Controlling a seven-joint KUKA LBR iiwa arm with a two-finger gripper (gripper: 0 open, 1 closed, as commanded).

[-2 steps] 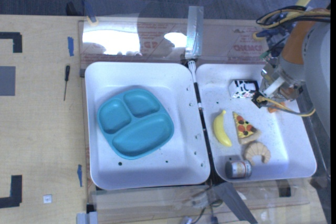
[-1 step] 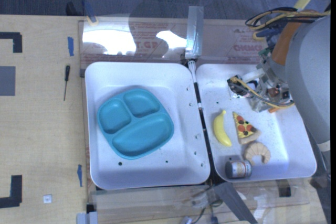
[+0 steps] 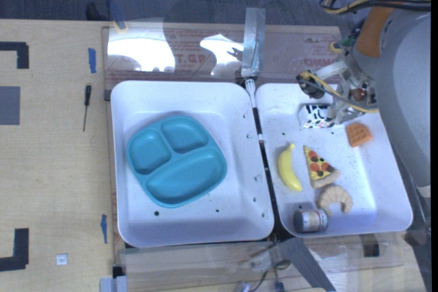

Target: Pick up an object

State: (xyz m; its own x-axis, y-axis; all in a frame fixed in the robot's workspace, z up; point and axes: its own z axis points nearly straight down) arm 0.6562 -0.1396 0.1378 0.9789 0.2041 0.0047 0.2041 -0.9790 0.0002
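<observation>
Table [image 3: 48, 167]: pale wood surface carrying two shallow white bins side by side.
Left bin [image 3: 137, 229]: holds a blue divided plate [image 3: 176, 159], lying flat near the middle; its three compartments look bare.
Right bin [image 3: 390, 212]: holds a yellow banana [image 3: 289, 168], a pizza slice [image 3: 319, 165] just beside it, a croissant [image 3: 335, 198] below that, a small metal can [image 3: 311, 220] on its side near the front wall, an orange waffle piece [image 3: 358, 134] toward the right, and a black-and-white patterned item [image 3: 315, 116] at the back.
Pincer [image 3: 333, 108]: low over the back of the right bin, right by the patterned item; whether it is open or clamped, or has hold of anything, cannot be told from this angle.
Step in hand: judged to be the approach or grasp attempt on the patterned item, which rests on the bin floor.
Next move: likely needs the pincer centred over that item, closed firmly on it, then lifted straight up clear of the waffle piece.
</observation>
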